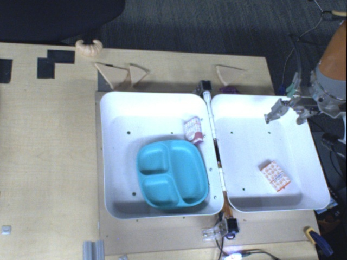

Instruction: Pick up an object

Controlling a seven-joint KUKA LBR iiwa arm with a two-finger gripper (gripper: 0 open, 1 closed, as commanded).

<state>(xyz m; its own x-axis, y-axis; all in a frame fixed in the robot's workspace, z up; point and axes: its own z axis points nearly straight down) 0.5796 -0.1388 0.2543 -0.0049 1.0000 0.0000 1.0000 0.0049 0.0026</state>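
Observation:
A small orange and white patterned packet [274, 175] lies flat in the right bin [244, 145], toward its front right. In the left bin [119, 145] a blue divided plate [172, 173] rests near the front, and a small red and white packet [193, 129] lies just behind it by the bin's right wall. My gripper [284, 116] hangs over the back right part of the right bin, well behind the patterned packet. Its fingers are spread apart with nothing between them.
The grey arm with its orange band [332, 72] comes in from the right edge. A black clamp [205, 86] sits at the back between the bins. Cables and a connector [227, 229] lie at the front of the bench.

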